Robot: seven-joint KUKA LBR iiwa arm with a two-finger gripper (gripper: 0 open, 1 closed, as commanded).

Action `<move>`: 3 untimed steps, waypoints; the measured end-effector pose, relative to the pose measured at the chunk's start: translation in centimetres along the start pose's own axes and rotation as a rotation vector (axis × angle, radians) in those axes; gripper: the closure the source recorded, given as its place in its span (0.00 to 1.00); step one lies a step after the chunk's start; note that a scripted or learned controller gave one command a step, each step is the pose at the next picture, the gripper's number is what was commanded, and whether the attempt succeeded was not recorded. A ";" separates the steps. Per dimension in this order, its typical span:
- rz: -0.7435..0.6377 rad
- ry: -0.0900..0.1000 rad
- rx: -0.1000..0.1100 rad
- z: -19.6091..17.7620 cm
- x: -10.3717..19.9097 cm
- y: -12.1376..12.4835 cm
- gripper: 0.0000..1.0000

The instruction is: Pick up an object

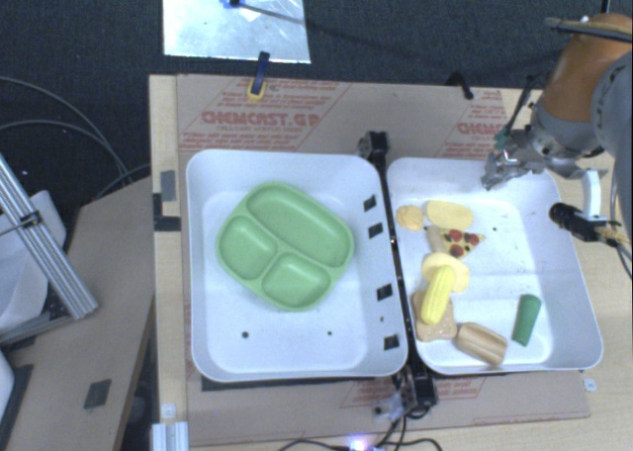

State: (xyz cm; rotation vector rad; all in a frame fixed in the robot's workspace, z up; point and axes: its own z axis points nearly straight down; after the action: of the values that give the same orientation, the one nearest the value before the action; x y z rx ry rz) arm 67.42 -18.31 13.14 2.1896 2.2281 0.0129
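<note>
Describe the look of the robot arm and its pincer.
The arm is a rounded grey body with a broad orange band above the wrist. Its pincer is a small metallic grey piece at the tip. A white bracket carrying a black cylindrical part sits beside the wrist.

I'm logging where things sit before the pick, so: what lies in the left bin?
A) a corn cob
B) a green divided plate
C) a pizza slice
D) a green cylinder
B: the green divided plate lies alone in the left bin, while the green cylinder, corn cob and pizza slice all lie in the right bin.
</note>
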 end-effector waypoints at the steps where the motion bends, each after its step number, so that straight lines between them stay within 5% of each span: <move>1: 0.009 0.009 0.015 4.7 8.0 -0.4 1.00; 2: 0.002 0.013 0.008 -6.3 19.3 -5.0 1.00; 3: 0.004 0.012 0.015 -8.0 28.0 -6.6 1.00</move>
State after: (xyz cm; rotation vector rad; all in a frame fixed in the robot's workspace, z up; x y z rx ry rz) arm 60.19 9.65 20.87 2.2076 2.2375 0.0100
